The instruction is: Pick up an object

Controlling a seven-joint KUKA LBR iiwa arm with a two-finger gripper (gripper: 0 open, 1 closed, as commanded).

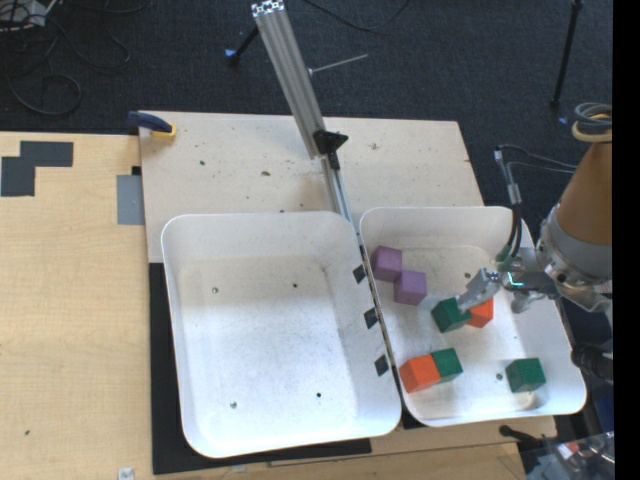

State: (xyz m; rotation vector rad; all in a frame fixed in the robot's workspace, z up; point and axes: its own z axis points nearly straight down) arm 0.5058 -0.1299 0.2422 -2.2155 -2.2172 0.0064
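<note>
The right bin (440,220) holds several small blocks. Two purple blocks (398,274) lie near its left wall. A green block (448,316) and an orange block (482,314) sit side by side at the bin's middle. My gripper (478,292) hangs low right over this pair, at their upper edge, and the arm reaches in from the right. Another orange block (420,372) touches a green block (447,363) nearer the front. A third green block (525,374) sits at the front right corner.
The left bin (200,238) stands beside the right one, with a divider and black clips (368,316) between them. A slanted aluminium bar (295,78) rises behind the bins. A pale round thing (524,399) lies by the front right corner.
</note>
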